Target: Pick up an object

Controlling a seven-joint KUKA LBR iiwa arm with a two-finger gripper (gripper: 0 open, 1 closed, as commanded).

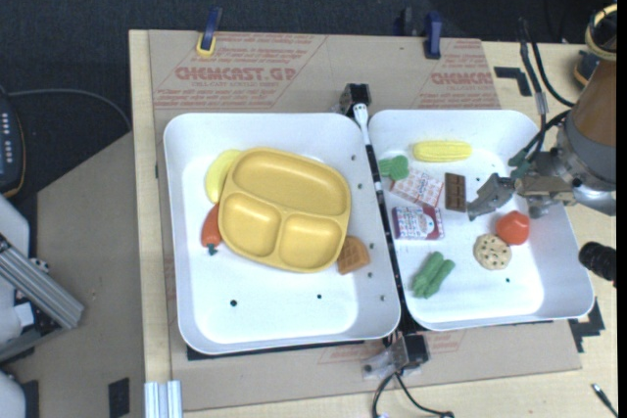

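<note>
My gripper [495, 196] hangs over the right bin [558, 303], reaching in from the right. Its tip is just above a red tomato [512, 228] and right of a brown chocolate bar [456, 192]. I see nothing held in it. A round cookie [492, 253] lies below the tomato. A yellow corn cob [441, 151] lies at the bin's far side. A green toy [394, 167], two pink-and-white packets [417, 207] and green bean pods [431, 273] lie in the left half of this bin.
The left bin [265, 318] holds a yellow divided tray [282, 209], tilted over a yellow piece [217, 173] and a red-orange pepper [211, 228]. A brown cracker [353, 255] sits by the tray's right corner. A black divider [377, 201] runs between the bins.
</note>
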